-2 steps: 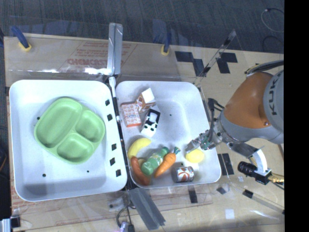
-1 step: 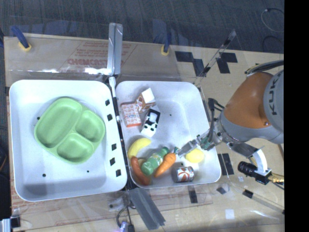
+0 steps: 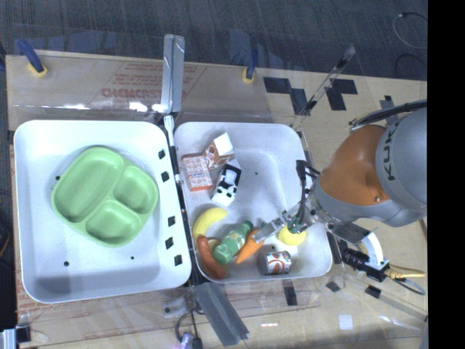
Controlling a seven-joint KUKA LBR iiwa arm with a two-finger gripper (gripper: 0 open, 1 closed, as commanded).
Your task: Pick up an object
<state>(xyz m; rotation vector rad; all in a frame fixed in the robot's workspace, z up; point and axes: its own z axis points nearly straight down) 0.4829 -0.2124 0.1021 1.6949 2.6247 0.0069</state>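
Nearest the camera, the silver can [image 3: 276, 262] lay untouched. Just above it the gripper [image 3: 287, 227] sat low over a yellow ball [image 3: 292, 235]; I could not tell the fingers' state, so nothing looked lifted yet.

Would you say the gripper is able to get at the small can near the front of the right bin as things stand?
Probably yes. The gripper sits low in the right bin, just above the can. The can's top and right side look uncovered; the carrot lies close on its left.
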